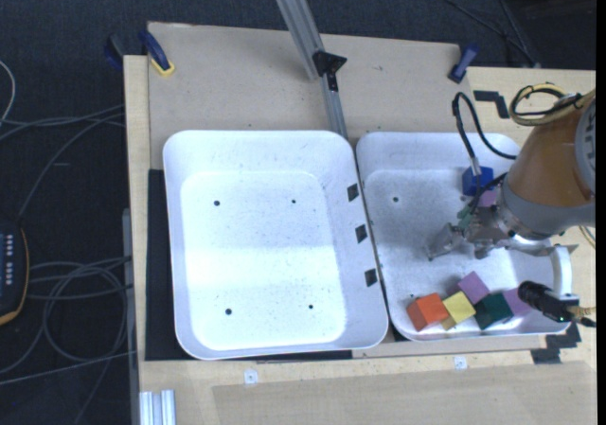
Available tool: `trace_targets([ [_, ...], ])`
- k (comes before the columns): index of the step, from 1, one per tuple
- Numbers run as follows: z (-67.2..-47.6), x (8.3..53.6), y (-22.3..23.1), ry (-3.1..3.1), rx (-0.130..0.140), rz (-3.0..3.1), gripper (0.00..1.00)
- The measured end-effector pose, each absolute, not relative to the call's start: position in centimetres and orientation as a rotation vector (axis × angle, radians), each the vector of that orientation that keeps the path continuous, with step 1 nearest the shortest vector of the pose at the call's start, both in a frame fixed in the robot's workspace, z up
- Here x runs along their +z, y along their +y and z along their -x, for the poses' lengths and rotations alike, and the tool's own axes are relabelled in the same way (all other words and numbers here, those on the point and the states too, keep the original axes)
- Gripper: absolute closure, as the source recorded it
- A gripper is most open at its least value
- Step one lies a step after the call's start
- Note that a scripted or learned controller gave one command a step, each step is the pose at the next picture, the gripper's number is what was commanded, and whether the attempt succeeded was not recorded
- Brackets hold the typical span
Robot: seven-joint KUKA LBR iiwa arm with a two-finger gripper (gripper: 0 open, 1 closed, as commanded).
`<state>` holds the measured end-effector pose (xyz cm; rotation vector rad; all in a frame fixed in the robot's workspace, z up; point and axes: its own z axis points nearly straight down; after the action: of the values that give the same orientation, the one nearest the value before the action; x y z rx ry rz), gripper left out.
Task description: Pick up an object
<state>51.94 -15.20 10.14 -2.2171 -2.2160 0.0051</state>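
Nearest the camera, along the front wall of the right bin (379,253), sits a tight cluster of small blocks: an orange block (428,309) at the left end, a yellow block (458,307) touching it on the right, a dark green block (492,310) next to that, and a purple block (472,284) just behind the yellow and green ones. A paler purple block (517,299) lies at the right of the green one, partly behind a black part of the arm's hardware (542,300). A little farther back, over the bare speckled middle of that same bin, the gripper (454,239) hangs low with its metal fingers pointing left, well apart from the block cluster; nothing shows between the fingers, but whether they are spread or closed cannot be told from this angle. Behind it the grey wrist and the orange band (554,168) rise toward the right edge, with a blue fitting (478,179) and a black cable (473,134) looping up from it. The left bin (175,224) lies beside the right one, their walls touching. Farthest back, a grey metal bar (301,21) slants across the wooden bench (237,73), and blue clamps (156,52) grip its rear corners.
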Motion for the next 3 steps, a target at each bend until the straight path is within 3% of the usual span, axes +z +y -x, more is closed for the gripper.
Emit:
trace_targets([
  [1, -52.2, 11.6, -15.2, -2.223, -0.004, 2.221, 1.0],
  [3, -52.6, 22.6, -15.5, -2.228, -0.006, 2.224, 1.0],
])
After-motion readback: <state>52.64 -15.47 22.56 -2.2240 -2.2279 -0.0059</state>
